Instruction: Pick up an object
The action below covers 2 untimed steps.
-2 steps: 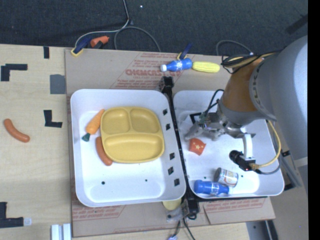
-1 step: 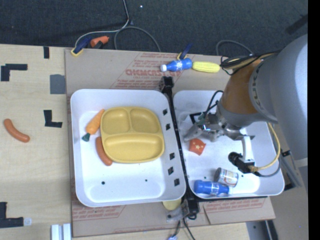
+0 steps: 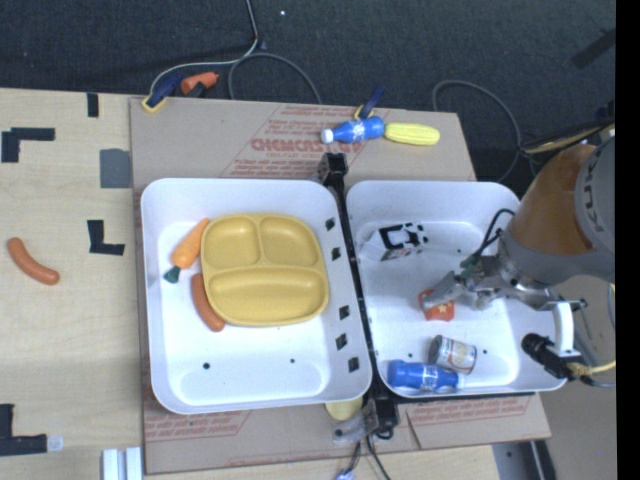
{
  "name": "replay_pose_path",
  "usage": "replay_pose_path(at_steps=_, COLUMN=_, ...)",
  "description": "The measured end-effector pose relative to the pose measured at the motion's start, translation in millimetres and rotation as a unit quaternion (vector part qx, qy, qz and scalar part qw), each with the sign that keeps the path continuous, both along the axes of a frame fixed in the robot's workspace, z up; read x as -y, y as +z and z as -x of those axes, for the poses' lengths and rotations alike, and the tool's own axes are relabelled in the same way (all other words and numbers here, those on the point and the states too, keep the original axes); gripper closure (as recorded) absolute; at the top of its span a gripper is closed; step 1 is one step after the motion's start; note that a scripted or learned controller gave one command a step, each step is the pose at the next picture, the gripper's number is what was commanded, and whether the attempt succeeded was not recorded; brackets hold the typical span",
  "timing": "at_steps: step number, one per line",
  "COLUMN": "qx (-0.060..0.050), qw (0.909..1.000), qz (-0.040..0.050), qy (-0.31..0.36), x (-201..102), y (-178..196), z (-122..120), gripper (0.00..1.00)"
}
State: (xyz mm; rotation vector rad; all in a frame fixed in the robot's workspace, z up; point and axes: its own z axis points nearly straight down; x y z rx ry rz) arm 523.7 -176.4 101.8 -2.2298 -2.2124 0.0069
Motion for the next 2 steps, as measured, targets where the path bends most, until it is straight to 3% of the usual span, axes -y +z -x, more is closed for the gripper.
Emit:
replay_pose_path(at_steps=1, qx=0.005, qw=1.0, qz=0.0014, qy=0.005, x=-70.2, y=-15.7, z=5.3, gripper=0.0)
replay_pose_path(at_steps=2, qx=0.005, qw=1.0, qz=0.0007, qy=0.004, x=-68.3, y=-4.7, z=4.3, gripper=1.0)
